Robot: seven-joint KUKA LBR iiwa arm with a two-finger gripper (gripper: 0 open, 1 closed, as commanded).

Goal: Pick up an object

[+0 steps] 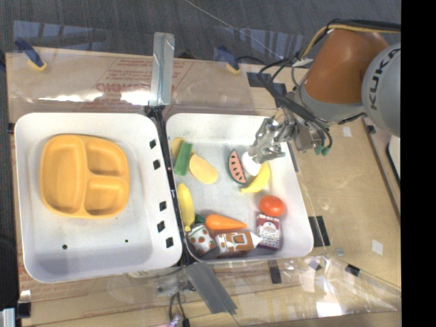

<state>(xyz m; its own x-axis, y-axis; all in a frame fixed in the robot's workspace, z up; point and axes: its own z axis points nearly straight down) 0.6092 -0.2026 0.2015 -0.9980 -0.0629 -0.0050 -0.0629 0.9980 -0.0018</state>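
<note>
Gripper hung over the right bin, touching the banana; you couldn't tell its state. You were mid-reach; next came closing and lifting.

My arm is grey with an orange band. Below me: 2 white bins, a yellow-orange tray, red tomato, orange carrot, red-and-green watermelon slice.
</note>
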